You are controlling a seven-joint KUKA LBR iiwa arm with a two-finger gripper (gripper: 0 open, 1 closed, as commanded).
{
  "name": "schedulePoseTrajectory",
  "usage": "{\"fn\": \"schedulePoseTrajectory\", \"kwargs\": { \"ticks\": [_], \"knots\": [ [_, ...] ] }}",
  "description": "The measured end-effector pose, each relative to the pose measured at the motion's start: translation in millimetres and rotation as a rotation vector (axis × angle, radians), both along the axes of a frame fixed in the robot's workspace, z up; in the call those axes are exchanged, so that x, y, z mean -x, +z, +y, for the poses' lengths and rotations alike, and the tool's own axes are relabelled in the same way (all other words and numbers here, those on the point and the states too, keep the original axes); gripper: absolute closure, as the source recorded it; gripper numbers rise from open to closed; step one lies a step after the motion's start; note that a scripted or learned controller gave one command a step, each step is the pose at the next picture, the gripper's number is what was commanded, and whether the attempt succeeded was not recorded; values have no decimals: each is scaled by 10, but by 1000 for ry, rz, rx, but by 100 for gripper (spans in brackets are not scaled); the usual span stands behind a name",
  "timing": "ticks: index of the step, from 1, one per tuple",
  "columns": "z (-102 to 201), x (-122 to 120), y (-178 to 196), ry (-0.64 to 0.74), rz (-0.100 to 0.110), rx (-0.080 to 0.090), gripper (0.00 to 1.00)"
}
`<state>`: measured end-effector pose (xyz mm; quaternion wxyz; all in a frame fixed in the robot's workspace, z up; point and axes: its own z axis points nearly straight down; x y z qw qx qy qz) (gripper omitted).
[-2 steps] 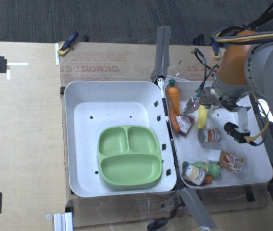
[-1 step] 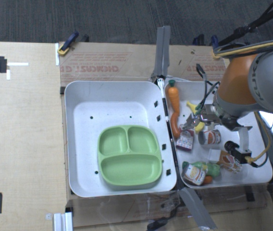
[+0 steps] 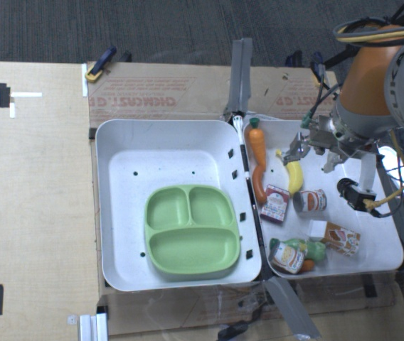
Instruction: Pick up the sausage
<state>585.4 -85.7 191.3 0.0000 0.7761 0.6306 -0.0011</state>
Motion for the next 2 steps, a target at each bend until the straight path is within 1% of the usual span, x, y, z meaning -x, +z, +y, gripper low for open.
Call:
{"fn": "schedulePoseTrajectory", "kwargs": {
  "ticks": [1, 2],
  "knots": [
    [-143, 384, -750, 88, -35, 6, 0],
    [-147, 508, -805, 157, -51, 18, 0]
  ]
}}
